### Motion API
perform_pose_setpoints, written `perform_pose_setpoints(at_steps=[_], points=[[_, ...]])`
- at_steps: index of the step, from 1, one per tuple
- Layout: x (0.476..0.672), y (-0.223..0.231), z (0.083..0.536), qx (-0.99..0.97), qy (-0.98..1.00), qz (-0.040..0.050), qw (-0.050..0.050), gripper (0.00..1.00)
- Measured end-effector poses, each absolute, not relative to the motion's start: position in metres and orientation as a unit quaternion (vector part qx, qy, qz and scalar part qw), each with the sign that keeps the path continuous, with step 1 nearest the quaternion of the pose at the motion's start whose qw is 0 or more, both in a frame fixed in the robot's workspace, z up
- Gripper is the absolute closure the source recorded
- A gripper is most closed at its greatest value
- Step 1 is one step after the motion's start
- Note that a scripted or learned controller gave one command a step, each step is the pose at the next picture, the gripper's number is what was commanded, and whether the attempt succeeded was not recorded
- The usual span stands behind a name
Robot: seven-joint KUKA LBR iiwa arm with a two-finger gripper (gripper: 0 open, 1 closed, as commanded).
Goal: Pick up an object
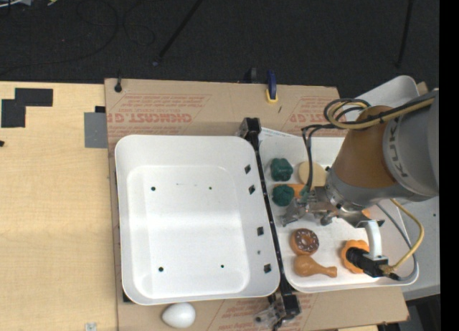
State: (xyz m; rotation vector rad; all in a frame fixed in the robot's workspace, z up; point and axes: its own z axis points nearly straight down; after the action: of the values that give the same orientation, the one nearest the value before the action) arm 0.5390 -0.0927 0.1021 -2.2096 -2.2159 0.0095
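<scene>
While two green lumps (pixel 281 170), one brown ring (pixel 305 241) and one tan gourd (pixel 313 267) lie in the right bin (pixel 358 283), the gripper (pixel 295 211) sits beside them, finger state impossible to tell.

- A dark floor (pixel 215 21) fills the top of the view, with thin cables (pixel 183 18) trailing across it.
- A pale wooden bench top (pixel 50 215) spreads out on the left.
- Black and grey patches (pixel 29 104) mark the wood near its upper edge.
- A brown cardboard sheet (pixel 186 107) with red print lies on the bench.
- The light is even and soft.
</scene>
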Motion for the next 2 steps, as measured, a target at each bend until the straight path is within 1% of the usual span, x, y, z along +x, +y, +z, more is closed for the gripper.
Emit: perform_pose_setpoints(at_steps=[1, 2], points=[[0.597, -0.053, 0.191, -0.705, -0.709, -0.0020, -0.002, 0.00], [0.644, -0.090, 0.105, -0.707, -0.707, 0.0027, 0.002, 0.00]])
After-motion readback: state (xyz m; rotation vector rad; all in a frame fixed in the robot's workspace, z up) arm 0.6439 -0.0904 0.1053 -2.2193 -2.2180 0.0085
